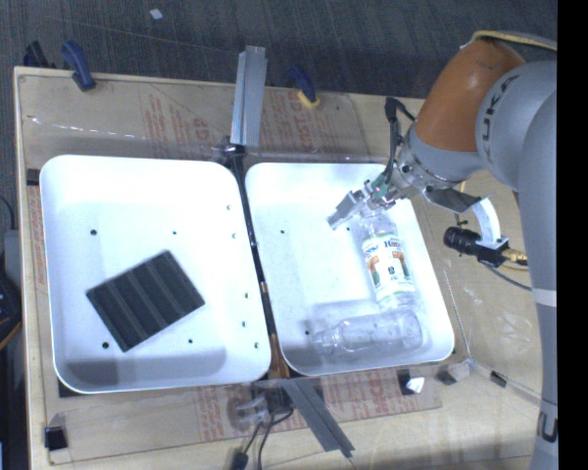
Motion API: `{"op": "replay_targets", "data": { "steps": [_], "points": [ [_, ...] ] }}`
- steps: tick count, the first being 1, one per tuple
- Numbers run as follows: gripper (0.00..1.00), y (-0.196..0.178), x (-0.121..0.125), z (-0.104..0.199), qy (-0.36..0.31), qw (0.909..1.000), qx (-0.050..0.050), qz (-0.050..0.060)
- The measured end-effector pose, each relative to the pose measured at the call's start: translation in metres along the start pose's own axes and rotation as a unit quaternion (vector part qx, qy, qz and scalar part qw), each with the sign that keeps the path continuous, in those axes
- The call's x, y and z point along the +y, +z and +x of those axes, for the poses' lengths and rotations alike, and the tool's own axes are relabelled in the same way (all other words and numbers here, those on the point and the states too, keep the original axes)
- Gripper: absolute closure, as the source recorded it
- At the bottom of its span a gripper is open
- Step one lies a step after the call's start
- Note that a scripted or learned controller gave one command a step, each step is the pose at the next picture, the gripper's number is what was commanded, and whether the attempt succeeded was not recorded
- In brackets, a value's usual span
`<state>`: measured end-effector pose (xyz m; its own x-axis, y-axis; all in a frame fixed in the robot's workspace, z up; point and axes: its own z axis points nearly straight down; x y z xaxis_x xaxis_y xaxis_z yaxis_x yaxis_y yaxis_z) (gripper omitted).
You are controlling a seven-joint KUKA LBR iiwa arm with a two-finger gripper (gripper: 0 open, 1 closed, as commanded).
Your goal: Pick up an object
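Tool (358,207) sits low in right bin (294,262), at upper end of labelled bottle (387,262); open/shut state can't be told. Clear bottle (367,331) lies just below, w/ dark ridged pad (145,299) in left bin (69,213).

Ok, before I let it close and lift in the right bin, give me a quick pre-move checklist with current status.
1. Tool over the right bin: ok.
2. Tool lined up at the upper end of the labelled bottle: ok.
3. Bottle seated between the tool's tips: cannot tell.
4. Labelled bottle free of neighbours: not ok, its lower end meets the clear bottle.
5. Dark ridged pad out of the way in the left bin: ok.
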<state>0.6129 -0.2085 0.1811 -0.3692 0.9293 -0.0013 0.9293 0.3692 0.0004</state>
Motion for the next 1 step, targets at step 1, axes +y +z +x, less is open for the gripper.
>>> {"op": "replay_targets", "data": {
  "steps": [1],
  "points": [
    [0.0,0.0248,0.001,-0.0002,0.013,0.9999,0.002,0.002]
  ]
}}
